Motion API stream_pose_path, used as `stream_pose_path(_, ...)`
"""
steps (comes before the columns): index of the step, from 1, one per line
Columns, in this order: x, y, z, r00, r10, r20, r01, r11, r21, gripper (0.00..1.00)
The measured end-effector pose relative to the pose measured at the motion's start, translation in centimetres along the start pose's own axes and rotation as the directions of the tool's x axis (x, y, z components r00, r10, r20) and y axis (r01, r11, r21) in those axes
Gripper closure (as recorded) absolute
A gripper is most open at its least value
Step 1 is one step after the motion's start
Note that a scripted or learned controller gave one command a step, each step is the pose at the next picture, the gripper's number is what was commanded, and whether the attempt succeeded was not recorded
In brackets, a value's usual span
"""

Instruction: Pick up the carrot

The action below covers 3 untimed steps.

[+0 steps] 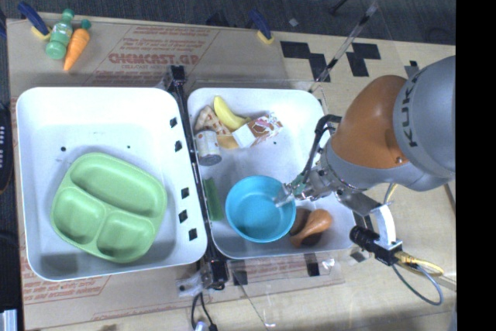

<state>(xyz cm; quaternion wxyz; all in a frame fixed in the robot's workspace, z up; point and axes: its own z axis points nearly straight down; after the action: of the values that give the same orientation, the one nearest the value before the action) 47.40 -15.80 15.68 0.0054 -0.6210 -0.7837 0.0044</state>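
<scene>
End effector [293,194] hovers at blue bowl [260,209]; cardboard [147,58] reads "CHEMCAST".

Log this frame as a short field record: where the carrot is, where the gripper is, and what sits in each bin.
carrot: on the cardboard outside the bins, top left, beside a green toy bottle
gripper: low in the right bin, at the blue bowl rim
left bin: green divided plate
right bin: blue bowl, banana, small can, brown pear-shaped item, snack packets
carrot status: untouched, far from gripper
</scene>
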Motion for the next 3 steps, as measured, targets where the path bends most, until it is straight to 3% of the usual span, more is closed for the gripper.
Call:
stream_pose_path(1,3.5,1.1,3.7,0.914,0.406,0.009,-0.405,0.914,-0.018,0.0)
stream_pose_path(2,3.4,1.2,2.7,0.916,0.401,0.009,-0.401,0.916,-0.015,1.0)
stream_pose_path(3,-3.8,-0.7,-0.5,0.974,0.228,0.0,-0.228,0.974,-0.008,1.0)
